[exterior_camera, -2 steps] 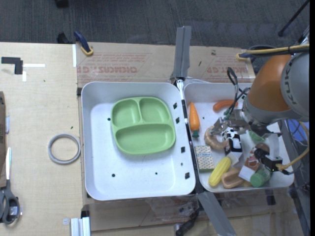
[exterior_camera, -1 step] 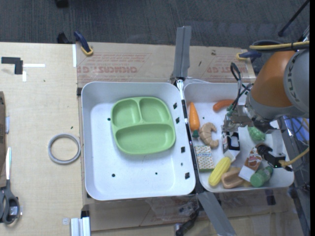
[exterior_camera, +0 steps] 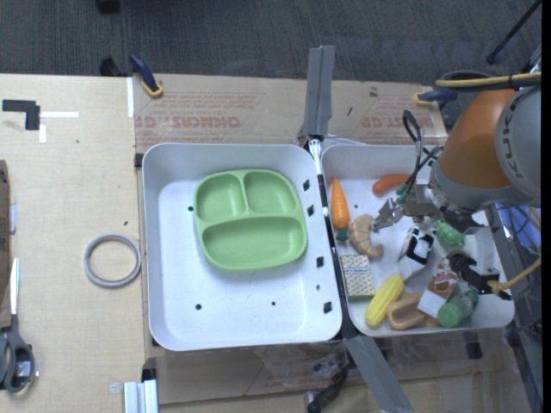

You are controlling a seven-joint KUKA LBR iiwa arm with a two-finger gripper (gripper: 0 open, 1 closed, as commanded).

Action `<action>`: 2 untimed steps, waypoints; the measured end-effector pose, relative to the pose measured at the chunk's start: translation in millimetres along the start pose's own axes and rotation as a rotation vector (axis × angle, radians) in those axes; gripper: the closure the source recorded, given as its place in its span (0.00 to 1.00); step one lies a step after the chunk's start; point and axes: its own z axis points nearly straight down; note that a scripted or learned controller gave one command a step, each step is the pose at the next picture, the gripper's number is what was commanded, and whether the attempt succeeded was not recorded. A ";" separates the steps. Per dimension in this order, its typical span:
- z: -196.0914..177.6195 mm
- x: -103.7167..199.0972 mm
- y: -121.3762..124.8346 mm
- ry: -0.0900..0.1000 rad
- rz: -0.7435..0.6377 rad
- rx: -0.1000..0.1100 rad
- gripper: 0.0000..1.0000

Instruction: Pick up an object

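My gripper (exterior_camera: 411, 231) hangs low over the middle of the right bin (exterior_camera: 491, 321), below the grey and orange arm (exterior_camera: 486, 144). Just left of it lie a beige ginger-shaped piece (exterior_camera: 363, 235) and an orange carrot (exterior_camera: 339, 203). A red-orange item (exterior_camera: 392, 182) sits behind it. Nearer the front are a yellow corn cob (exterior_camera: 384, 299), a small printed box (exterior_camera: 356, 274), a tan bun-like piece (exterior_camera: 405, 313), a red and white packet (exterior_camera: 443, 279) and a green bottle (exterior_camera: 456, 310). Nothing shows clearly held.
The left bin (exterior_camera: 172, 317) holds a green divided plate (exterior_camera: 250, 218). A grey tape ring (exterior_camera: 113, 259) and scissors (exterior_camera: 15, 351) lie on the wooden bench at left. A blue clamp (exterior_camera: 146, 74) sits at the back.
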 end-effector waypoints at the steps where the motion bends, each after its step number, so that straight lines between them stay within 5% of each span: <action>1: 15.9 -72.7 78.5 0.006 -0.074 0.011 0.00; 2: 8.8 -52.4 99.9 0.013 -0.017 0.037 0.00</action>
